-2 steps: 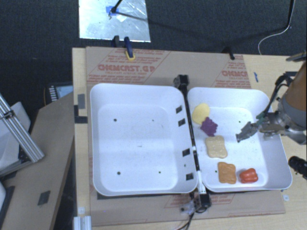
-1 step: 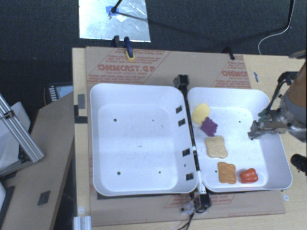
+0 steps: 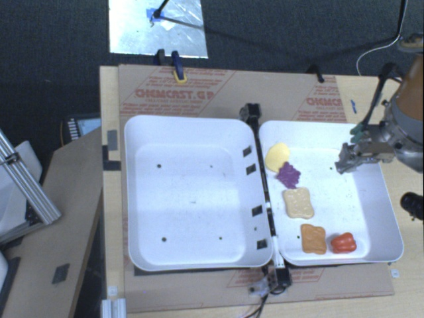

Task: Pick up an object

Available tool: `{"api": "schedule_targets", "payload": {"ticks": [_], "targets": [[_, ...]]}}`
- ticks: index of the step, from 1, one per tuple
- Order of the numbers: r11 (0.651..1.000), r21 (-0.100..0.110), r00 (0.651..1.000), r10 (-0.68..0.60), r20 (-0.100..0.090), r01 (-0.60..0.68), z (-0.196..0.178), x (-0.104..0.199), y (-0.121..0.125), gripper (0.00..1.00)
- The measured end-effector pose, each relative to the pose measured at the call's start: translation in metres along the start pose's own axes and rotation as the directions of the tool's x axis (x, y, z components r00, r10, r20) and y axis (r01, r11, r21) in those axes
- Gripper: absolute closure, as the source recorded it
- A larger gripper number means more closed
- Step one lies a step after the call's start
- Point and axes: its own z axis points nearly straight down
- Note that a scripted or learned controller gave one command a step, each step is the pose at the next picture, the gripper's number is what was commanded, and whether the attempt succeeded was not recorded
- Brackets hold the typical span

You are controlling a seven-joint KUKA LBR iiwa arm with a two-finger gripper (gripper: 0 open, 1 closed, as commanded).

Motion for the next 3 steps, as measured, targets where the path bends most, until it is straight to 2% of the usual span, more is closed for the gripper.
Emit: {"api": "schedule_targets", "payload": {"ticks": [1, 2, 3], "targets": [[1.000, 0.009, 1.000, -0.001, -0.002, 0.001, -0.026, 0.079, 0.000, 1.00], [1.000, 0.012, 1.000, 0.002, -0.001, -0.002, -0.030, 0.131, 0.000, 1.00], [1.000, 0.006, 1.000, 0.003, -0.002, -0.003, -0.084, 0.176, 0.019, 1.00]]}}
